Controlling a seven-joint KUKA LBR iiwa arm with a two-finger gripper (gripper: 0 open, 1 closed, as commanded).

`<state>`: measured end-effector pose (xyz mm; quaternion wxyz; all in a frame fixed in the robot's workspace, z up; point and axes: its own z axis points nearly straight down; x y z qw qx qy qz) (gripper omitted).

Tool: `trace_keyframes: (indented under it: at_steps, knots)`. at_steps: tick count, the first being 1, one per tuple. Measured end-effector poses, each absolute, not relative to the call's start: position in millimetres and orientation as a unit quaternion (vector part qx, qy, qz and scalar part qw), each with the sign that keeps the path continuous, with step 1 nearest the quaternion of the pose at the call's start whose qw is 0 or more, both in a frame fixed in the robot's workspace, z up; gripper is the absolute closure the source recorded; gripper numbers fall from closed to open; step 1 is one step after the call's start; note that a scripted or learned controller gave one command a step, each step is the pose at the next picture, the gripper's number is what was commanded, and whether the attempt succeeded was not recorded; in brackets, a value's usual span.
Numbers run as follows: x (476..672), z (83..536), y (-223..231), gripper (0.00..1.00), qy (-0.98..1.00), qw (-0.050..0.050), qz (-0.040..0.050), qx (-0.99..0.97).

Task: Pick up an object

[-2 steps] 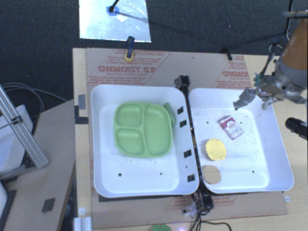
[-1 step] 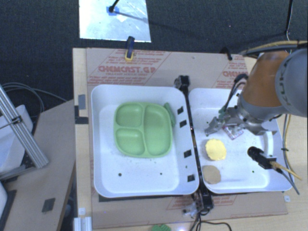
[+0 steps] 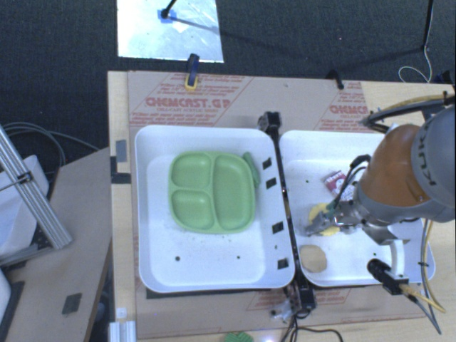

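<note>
In the right bin (image 3: 299,155) lie a yellow object (image 3: 319,211), a small red and white packet (image 3: 333,182) and a round tan disc (image 3: 313,258) near the front edge. My gripper (image 3: 322,221) is low in this bin, right at the yellow object, with its dark fingers over and beside it. The arm's orange band (image 3: 392,169) rises behind it to the right. Whether the yellow object sits between the fingers is hidden.
The left bin (image 3: 153,262) holds a green sectioned plate (image 3: 212,192). A black divider with clips (image 3: 276,184) runs between the two bins. A black part of the arm (image 3: 385,275) hangs over the right bin's front right corner.
</note>
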<state>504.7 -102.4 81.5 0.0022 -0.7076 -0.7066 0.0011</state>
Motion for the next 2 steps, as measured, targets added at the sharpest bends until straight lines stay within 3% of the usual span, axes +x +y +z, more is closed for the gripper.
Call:
trace_keyframes:
  at_steps: [1,2]
  knots:
    - [508.8,94.7,-101.5,1.0,-0.707,-0.001,-0.0012,-0.707]
    - [561.2,190.5,-48.5,1.0,-0.711,-0.005,-0.0052,-0.703]
